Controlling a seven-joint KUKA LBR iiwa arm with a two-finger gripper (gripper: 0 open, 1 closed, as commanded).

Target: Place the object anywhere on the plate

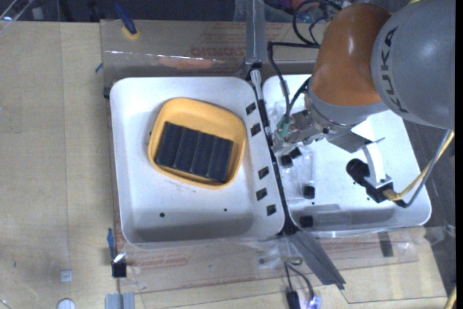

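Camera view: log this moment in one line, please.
object: black ridged rectangular block lying on yellow plastic plate | plate: in left white bin | arm: grey arm above right white bin | tool: obscured

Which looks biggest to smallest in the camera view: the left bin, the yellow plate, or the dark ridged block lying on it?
1. Left bin: largest, it holds the other two.
2. Yellow plate: mid-sized, sitting inside the bin.
3. Dark block: smallest, fitting within the plate's rim.

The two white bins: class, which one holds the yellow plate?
The left bin, farther from the arm, holds the yellow plate, with a dark ridged object lying on it. The right bin lies under the arm.
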